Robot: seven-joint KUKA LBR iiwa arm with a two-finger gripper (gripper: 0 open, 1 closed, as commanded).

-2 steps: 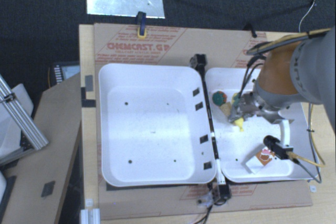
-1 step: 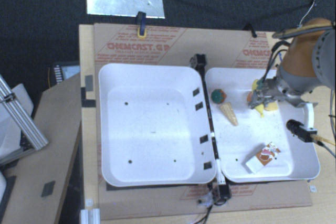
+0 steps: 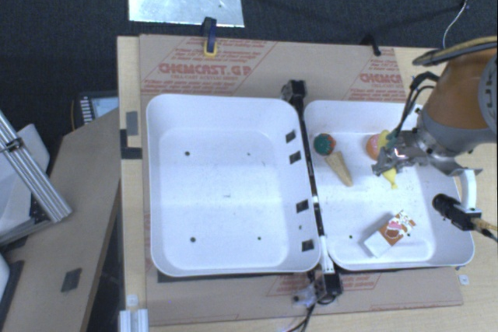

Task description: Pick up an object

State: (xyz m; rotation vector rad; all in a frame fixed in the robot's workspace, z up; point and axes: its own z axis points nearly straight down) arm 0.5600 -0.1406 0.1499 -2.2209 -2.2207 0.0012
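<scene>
Under the bins (image 3: 226, 109), brown board (image 3: 233, 58) reads "CHEMCAST GP". Gripper (image 3: 391, 163) sits over a yellow toy (image 3: 390, 179); grip unclear.

The surface (image 3: 128, 89) is a pale wooden top covered by a brown sheet of cardboard (image 3: 233, 62) with red lettering, and the two shallow white bins sit on that sheet side by side, their inner rims touching along a black clip strip (image 3: 307, 183). The left bin (image 3: 156, 167) takes up the sheet's middle and left, the right bin (image 3: 451, 245) its right part. A yellow and black clamp (image 3: 209, 37) grips the sheet's far edge.
</scene>
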